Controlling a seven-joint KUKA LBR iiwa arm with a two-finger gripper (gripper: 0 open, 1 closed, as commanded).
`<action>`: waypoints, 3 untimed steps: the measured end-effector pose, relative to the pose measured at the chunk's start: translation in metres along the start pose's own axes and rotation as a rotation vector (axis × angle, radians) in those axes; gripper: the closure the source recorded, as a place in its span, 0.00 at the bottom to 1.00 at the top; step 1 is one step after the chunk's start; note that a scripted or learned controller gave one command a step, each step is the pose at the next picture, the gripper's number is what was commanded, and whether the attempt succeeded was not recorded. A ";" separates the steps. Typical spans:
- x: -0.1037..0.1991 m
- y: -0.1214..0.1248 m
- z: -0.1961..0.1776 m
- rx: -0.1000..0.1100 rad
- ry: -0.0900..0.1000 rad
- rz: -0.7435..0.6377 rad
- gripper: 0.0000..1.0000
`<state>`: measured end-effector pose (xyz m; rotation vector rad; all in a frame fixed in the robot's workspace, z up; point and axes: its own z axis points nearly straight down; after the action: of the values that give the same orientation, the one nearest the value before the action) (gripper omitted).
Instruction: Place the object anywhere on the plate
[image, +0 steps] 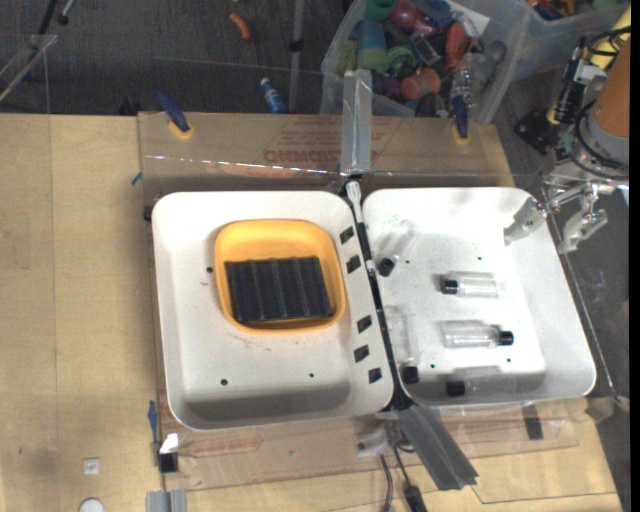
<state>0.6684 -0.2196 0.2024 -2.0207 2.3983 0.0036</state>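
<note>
Fingers (548, 215) at the frame's right: spread apart, empty, above the right white bin (560, 330). Clear plastic vials (470, 286) await pickup; yellow plate (278, 275) lies centre-left.

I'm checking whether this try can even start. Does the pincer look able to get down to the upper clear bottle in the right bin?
Probably yes. The pincer hangs over the right bin's upper right corner, and the upper clear bottle lies alone on the open floor with nothing above it or between them.

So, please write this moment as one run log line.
gripper: over right bin's far right edge | vials: in right bin | plate: left bin, no vial
</note>
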 end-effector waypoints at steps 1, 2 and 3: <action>0.000 0.000 -0.015 0.004 0.000 -0.306 0.00; -0.016 0.003 -0.002 -0.003 -0.001 -0.661 0.00; -0.029 0.007 0.009 -0.004 -0.002 -0.888 0.00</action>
<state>0.6663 -0.1900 0.1940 -2.8558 1.2985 0.0061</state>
